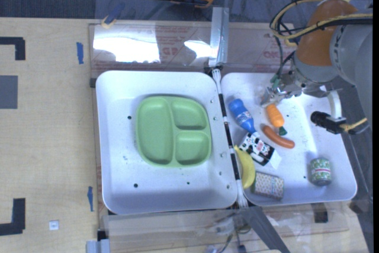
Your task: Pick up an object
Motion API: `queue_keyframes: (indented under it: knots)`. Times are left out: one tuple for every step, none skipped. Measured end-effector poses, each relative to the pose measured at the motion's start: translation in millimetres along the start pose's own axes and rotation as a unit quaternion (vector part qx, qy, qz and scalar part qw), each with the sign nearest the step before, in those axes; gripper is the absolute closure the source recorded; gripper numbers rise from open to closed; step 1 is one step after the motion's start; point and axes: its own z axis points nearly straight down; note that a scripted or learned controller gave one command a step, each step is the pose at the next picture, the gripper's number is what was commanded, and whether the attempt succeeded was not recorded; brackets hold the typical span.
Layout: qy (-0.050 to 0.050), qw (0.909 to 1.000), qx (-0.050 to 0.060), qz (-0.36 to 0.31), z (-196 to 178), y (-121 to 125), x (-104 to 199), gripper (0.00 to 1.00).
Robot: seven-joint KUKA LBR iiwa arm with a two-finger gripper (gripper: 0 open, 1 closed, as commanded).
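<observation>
The right bin point(340, 151) holds several items. An orange carrot point(274, 115) lies near its back, with a red sausage point(278, 137) just in front of it. A blue bottle point(240, 115) lies near the left wall. Below it are a black-and-white patterned box point(258, 149), a yellow banana point(247, 169) and a speckled block point(269, 185). A small green-patterned can point(320, 170) stands at the front right. My gripper point(277, 92) hangs over the back of this bin, just above the carrot's top end, with nothing visibly held.
The left bin point(112, 145) holds a green divided plate point(174, 130). A metal divider point(227, 127) runs between the bins. A clear plastic wall point(154, 44) stands behind them. The arm's body and cables point(331, 121) overhang the right bin's back right part.
</observation>
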Motion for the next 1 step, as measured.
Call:
queue_keyframes:
  knots:
    - [0.000, 0.9977, 0.001, 0.068, -87.2, -17.0, -2.3, 1.00]
